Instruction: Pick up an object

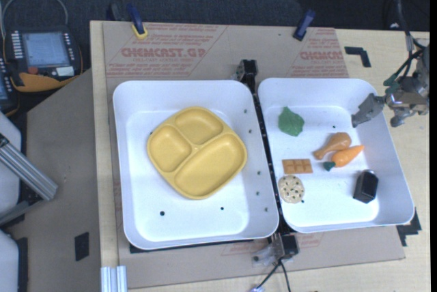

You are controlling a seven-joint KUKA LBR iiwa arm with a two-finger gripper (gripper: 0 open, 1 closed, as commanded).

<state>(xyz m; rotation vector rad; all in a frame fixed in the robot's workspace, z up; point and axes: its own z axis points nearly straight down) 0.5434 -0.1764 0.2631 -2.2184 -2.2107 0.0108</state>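
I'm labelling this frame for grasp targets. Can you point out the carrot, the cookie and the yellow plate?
carrot [347, 155], camera view, middle of its orange body
cookie [291, 189], camera view, centre of its top face
yellow plate [205, 170], camera view, floor of its largest compartment

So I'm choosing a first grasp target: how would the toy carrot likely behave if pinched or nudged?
The carrot looks like stiff moulded plastic, so probably light and rigid. Its tapered, rounded body may roll or slip out of a pinch. It touches the drumstick, so a nudge would likely shift both.
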